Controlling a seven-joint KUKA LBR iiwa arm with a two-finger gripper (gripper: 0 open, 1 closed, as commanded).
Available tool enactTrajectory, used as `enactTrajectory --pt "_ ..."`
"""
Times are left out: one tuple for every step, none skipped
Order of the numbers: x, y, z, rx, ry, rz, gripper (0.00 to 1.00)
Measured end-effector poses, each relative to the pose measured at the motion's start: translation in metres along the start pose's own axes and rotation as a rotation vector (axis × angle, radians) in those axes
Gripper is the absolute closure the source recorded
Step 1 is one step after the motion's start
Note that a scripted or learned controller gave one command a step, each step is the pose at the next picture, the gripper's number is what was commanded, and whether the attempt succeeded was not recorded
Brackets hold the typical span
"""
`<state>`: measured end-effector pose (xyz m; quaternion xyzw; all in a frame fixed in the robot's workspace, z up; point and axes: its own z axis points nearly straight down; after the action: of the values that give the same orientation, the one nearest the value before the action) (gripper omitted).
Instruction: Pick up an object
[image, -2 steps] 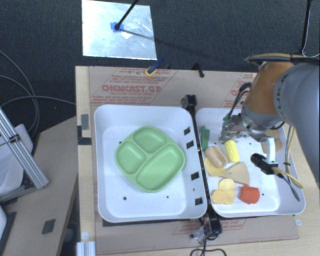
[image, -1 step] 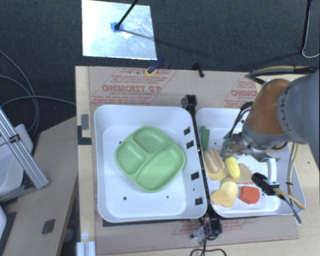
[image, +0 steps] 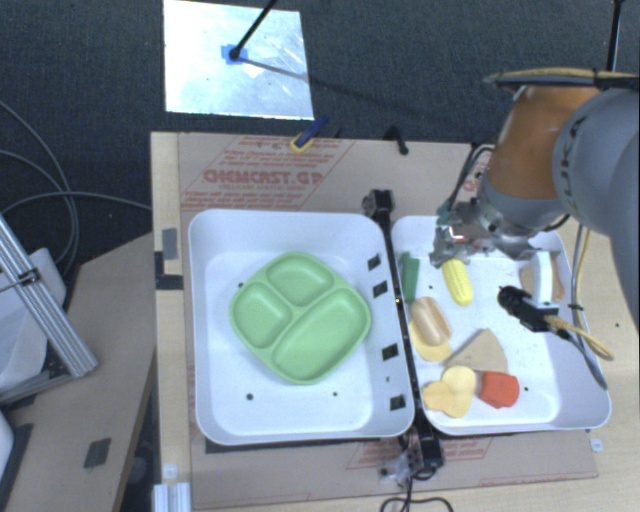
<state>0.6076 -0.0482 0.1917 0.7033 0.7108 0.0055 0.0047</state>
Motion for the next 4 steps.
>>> enactTrajectory --pt "0.090 0.035 0.007 0.008 0.000 -0.002 1.00" --pt "0.117 -0.029 -0.034 0.014 0.002 0.003 1.00" --pt "0.144 -0.049 -0.152 0.000 0.003 0.002 1.00" --pt "0.133 -0.122 -0.088 0.022 -0.001 0.011 1.00"
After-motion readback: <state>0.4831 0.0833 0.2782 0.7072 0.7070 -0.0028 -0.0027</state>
